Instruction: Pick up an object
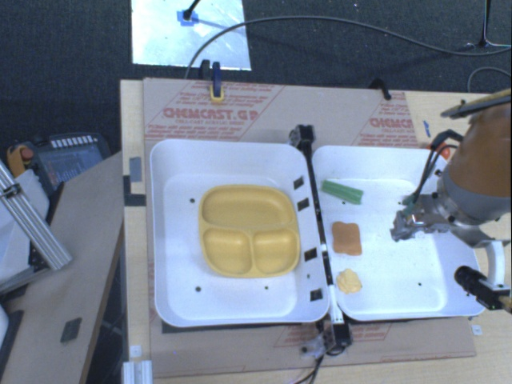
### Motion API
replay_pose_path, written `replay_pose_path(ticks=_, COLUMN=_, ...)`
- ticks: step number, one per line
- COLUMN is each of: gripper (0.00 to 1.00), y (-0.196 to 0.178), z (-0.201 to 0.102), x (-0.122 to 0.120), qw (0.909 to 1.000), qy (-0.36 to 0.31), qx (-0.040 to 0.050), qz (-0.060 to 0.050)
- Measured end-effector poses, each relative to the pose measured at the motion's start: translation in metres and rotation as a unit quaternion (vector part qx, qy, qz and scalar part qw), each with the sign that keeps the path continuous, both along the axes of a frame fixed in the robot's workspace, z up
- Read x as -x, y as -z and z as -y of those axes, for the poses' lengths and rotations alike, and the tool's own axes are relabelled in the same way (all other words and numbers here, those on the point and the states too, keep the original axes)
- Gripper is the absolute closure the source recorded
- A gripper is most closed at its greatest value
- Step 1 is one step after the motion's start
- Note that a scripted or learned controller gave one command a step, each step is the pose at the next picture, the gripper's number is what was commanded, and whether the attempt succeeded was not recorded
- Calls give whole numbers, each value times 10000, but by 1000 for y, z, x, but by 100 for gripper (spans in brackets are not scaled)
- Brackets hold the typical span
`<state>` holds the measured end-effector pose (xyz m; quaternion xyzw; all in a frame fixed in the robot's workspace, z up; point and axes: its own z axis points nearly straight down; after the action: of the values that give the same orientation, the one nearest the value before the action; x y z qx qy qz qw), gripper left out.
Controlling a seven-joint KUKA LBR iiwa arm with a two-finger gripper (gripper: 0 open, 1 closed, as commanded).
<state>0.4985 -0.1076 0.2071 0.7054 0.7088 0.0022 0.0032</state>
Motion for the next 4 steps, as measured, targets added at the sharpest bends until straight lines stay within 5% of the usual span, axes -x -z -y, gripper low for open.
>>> replay_pose_path(ticks=1, gripper=100, y=-54, z=0, x=-2, qw=10000, qy=2, qx=1, qz=3)
replay_pose_path(ticks=4, gripper=100, y=-22, z=-155, x=1, qw=10000, qy=-22, qx=-18, qz=-38)
